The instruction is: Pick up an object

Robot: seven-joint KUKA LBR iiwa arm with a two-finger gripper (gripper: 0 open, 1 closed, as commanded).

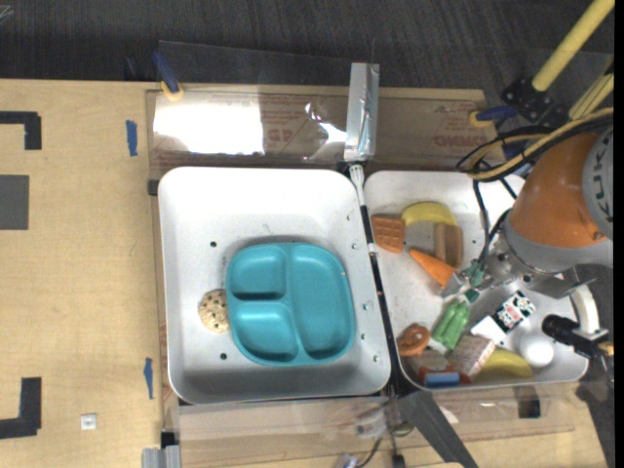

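One gripper point(485, 279) hovers just right of the carrot point(432, 264); finger state cannot be told. Step judged: approach. Next: descend squarely, close on carrot.

left bin point(185, 203) roomy, right bin point(390, 185) crowded

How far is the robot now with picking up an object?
Done: the arm has reached over the right bin, with its end effector low among the toys. In hand: nothing visibly; the green bottle and carrot lie on the bin floor. Left: grasping and lifting one object.
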